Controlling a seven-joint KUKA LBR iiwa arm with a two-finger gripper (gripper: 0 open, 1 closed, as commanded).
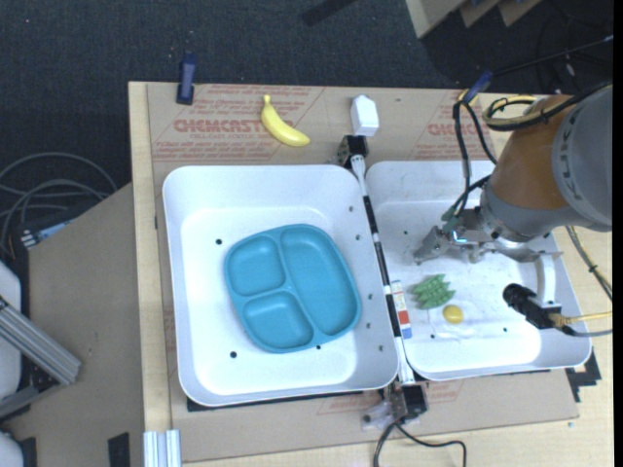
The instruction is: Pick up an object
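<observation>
We see the gripper (435,245) low in the right bin (487,358), just above the green object (431,290); jaws' state indiscernible, wrist hiding them.

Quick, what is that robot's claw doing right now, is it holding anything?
Gripper: over the right bin, above the green toy; whether it is open or closed cannot be told.

claw (435,245) above green toy (431,289), right bin (487,358)

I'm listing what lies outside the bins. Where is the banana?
The banana lies on the cardboard bench top behind the left bin, near the top of the camera view, left of a small white block.
</observation>
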